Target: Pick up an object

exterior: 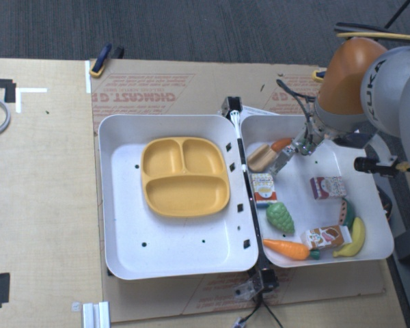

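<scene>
Arm: the grey KUKA arm (389, 80), orange band above the wrist, reaches in from the right over the right bin; part of the KUKA lettering shows on its grey casing.
Gripper: the gripper (284, 159) hangs low at the rear left of the right bin (369, 251), its tip just beside the hot dog; whether it is open or closed I cannot tell.
Hot dog: the toy hot dog (263, 154) lies at the bin's rear left corner, against the divider.
Other objects in right bin: small carton (262, 188), green bumpy fruit (280, 218), carrot (287, 249), dark red packet (327, 187), snack box (326, 237), banana (354, 238), watermelon slice (346, 212). Their print is too small to read.
Left bin: the left bin (123, 251) holds a yellow divided plate (185, 176) with three compartments.
Cardboard: the cardboard sheet (157, 94) under the bins carries reddish mirrored print, not legible.
</scene>
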Tool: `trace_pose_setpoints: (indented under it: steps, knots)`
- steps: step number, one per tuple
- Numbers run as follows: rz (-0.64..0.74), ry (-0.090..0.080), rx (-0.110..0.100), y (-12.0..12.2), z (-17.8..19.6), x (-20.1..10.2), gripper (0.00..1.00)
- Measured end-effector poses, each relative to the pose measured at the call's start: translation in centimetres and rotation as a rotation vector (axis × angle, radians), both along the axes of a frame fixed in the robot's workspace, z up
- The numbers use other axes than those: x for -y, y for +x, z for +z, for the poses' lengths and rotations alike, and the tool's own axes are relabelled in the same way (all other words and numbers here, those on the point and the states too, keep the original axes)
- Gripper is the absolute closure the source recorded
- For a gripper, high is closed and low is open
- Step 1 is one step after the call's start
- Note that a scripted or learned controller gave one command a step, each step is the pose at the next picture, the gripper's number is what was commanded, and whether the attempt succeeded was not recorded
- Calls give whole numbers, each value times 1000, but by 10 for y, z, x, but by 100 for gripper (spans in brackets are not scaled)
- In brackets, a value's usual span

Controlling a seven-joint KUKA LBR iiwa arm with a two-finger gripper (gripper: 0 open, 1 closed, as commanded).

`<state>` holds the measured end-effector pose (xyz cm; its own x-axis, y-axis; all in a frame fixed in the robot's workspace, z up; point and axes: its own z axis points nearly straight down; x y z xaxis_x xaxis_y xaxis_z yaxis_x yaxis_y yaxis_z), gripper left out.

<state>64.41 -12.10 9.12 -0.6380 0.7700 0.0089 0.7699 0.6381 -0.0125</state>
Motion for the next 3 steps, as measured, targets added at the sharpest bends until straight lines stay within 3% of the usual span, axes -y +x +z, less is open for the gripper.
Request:
trace_pose_setpoints:
  steps: [1, 2, 3]
  knots:
    - [222, 2, 17, -62, 1, -21, 0]
    - [312, 2, 18, -22, 2, -26, 0]
    - [309, 1, 22, -22, 12, -25, 100]
